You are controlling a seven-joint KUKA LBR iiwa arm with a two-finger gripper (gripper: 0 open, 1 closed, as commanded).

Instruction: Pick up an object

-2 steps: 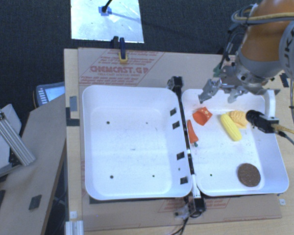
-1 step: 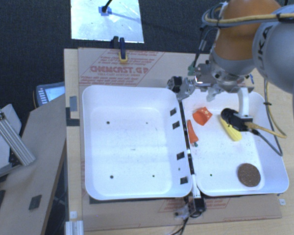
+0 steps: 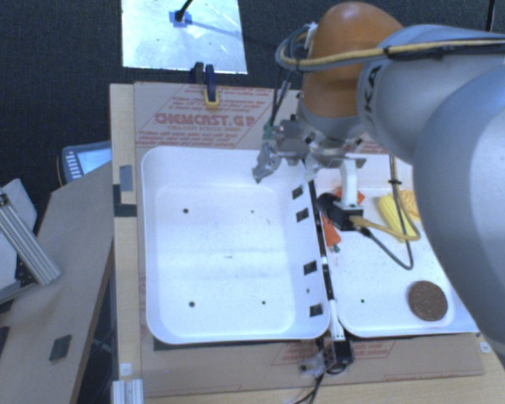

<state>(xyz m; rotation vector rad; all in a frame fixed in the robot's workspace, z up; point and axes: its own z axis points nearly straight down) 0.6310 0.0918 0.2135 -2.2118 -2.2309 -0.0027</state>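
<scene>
We see the grey arm (image 3: 454, 116) reach in from the right, its orange band (image 3: 349, 57) high over the far end of the bins. The pincer (image 3: 263, 168) hangs over the far right corner of the left bin (image 3: 210, 251), close to the rims where the two bins meet. It is small and partly in shadow, so we cannot tell how far open it is or whether it has hold of anything.

The things to pick lie in the right bin (image 3: 379, 310), apart from the pincer. A brown round disc (image 3: 427, 300) lies flat near that bin's near right corner. A yellow object (image 3: 397, 210) lies further back along the right side, partly hidden by the arm. An orange piece (image 3: 351, 197) lies to its left, near the dividing rims, and is too hidden for us to name.

Both bins rest on a cardboard sheet (image 3: 202, 118) with red print, which covers the surface. A black and yellow clamp (image 3: 209, 87) grips its far edge.
</scene>
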